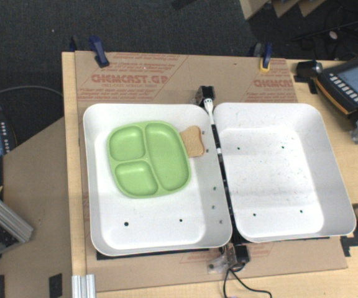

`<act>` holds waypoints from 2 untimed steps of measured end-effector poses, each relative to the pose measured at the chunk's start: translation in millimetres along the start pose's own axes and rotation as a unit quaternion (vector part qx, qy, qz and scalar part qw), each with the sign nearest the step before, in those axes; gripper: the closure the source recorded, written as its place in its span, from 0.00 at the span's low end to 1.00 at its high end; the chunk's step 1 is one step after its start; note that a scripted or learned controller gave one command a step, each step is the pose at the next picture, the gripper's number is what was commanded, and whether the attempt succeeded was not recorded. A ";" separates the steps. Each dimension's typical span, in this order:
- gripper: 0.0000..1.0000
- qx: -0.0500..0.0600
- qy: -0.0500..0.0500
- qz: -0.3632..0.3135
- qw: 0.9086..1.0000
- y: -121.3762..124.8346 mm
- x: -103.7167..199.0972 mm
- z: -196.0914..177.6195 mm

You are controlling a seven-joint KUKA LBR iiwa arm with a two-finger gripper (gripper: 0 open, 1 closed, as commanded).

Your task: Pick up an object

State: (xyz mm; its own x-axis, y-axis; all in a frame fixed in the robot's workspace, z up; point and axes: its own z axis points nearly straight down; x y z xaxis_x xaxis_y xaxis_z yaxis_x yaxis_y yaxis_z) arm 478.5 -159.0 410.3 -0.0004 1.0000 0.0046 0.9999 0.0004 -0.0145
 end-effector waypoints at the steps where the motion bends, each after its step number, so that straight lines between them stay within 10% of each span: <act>1: 1.00 -0.010 -0.005 0.003 1.000 33.1 -68.7 -20.2; 2: 1.00 -0.002 0.000 0.001 1.000 -0.4 -44.6 76.8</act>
State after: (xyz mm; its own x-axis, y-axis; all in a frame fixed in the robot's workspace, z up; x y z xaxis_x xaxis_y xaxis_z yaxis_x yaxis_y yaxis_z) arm 477.0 -203.2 333.3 0.0010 1.0000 0.0048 0.9999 -0.0009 -0.0105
